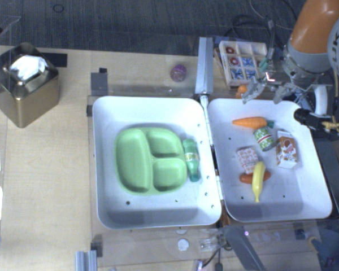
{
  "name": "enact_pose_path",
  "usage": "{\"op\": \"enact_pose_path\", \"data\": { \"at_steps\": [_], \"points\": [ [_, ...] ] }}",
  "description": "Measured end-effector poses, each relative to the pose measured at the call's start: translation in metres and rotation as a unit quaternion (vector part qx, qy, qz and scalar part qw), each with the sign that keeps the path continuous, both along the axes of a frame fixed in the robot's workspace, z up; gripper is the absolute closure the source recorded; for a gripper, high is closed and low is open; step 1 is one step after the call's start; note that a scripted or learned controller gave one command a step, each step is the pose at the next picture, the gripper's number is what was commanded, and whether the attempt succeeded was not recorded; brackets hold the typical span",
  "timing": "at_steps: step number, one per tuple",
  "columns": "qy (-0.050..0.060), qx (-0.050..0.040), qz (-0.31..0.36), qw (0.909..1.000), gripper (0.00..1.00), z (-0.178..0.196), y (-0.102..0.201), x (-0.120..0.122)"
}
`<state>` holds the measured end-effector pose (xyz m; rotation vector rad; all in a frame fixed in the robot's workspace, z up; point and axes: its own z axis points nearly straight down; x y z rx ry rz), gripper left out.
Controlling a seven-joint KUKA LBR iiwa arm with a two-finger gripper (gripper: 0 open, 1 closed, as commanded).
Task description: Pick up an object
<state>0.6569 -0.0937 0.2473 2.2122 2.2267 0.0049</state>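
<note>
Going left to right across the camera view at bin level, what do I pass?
Brass-coloured box → green divided tray → green bottle → checked packet → banana → small carton.

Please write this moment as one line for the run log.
arm: above right bin's far edge | gripper: open, holds nothing | right bin: carrot, banana, small packages | left bin: green tray, bottle

arm [322, 16]: cut off by the top and right edges
sausage [247, 178]: partly under the banana [257, 180]
carton [286, 152] print: too small to read
</note>
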Motion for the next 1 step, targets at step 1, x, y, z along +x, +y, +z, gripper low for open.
{"op": "enact_pose_path", "data": {
  "at_steps": [1],
  "points": [
    [-0.003,-0.0012,0.058,0.9983,0.0,-0.129,-0.0291,0.0095]
  ]
}}
